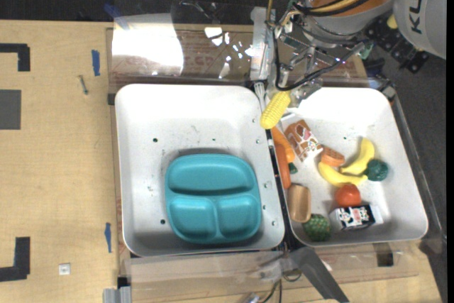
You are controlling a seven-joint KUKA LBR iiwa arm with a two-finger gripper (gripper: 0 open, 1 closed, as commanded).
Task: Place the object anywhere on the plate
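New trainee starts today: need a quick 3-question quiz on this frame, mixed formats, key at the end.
1. True or false: the teal plate lies in the left bin.
2. Multiple choice: where is the toy corn?
A. on the plate
B. at the divide between the two bins, just under the gripper
C. on the wooden bench
3. Fill in: in the right bin, the yellow banana lies beside a green ____.

Key: 1 true; 2 B; 3 ball.
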